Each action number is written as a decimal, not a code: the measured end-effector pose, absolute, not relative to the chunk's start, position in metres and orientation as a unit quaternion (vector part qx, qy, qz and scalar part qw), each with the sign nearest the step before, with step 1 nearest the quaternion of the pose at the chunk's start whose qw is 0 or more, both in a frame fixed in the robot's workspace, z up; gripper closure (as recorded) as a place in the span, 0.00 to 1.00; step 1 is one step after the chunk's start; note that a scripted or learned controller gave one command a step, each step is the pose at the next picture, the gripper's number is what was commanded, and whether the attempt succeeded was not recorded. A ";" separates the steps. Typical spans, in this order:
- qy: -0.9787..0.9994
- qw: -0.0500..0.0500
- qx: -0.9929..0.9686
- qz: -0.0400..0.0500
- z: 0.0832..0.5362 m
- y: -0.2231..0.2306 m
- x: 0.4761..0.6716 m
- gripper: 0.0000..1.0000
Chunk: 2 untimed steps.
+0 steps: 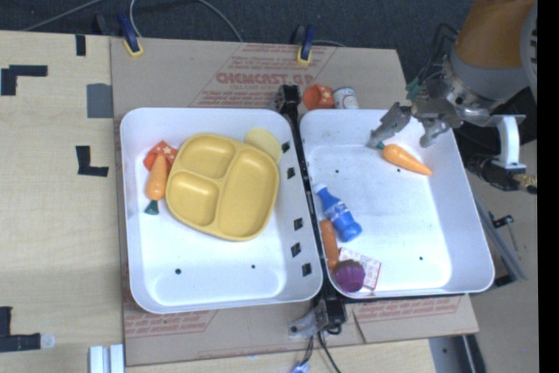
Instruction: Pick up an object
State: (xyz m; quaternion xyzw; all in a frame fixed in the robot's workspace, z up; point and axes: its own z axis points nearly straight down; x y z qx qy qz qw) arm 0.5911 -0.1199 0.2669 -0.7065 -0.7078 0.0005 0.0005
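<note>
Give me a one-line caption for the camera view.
Open two-finger gripper poised just above a small orange carrot in the right shallow white bin.

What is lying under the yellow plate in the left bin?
A pale yellow piece pokes out from under the yellow plate at its upper right edge. A small carrot lies beside its left rim. Anything fully beneath the plate is covered.

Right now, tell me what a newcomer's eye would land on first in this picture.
The big yellow divided plate in the left bin stands out first, with a small carrot beside it on its left. Next comes the grey and orange arm reaching in from the right, its gripper open just above another carrot in the right bin. A blue bottle lies near the divider between the bins.
</note>
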 end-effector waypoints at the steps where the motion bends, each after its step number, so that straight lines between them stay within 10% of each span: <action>1: -0.707 0.001 -0.707 0.001 0.217 -0.186 0.592 0.00; 2: -0.708 -0.002 -0.706 -0.001 0.087 -0.190 0.631 0.00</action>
